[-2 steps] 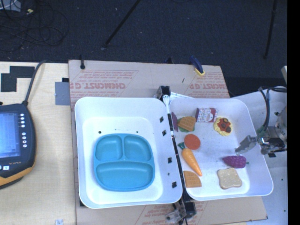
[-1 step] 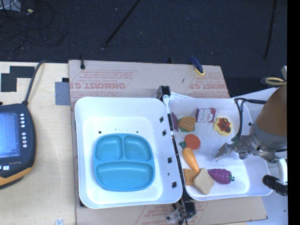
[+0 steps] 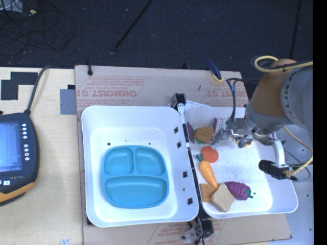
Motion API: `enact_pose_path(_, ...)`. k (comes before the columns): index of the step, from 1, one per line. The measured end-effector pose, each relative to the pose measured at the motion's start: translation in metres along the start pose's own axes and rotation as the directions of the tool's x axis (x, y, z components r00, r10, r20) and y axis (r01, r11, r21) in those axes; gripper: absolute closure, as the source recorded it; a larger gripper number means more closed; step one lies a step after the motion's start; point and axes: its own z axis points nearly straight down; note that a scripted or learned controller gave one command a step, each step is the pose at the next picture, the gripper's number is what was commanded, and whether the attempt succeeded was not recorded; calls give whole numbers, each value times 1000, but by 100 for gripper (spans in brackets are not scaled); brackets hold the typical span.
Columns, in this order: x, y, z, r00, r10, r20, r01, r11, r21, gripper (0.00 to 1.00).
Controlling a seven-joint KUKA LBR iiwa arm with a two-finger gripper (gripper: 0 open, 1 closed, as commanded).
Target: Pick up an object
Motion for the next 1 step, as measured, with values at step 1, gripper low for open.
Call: enact_pose_path(1, 36, -40, 41, 1000, 10, 7, -10, 1000, 2, 0)
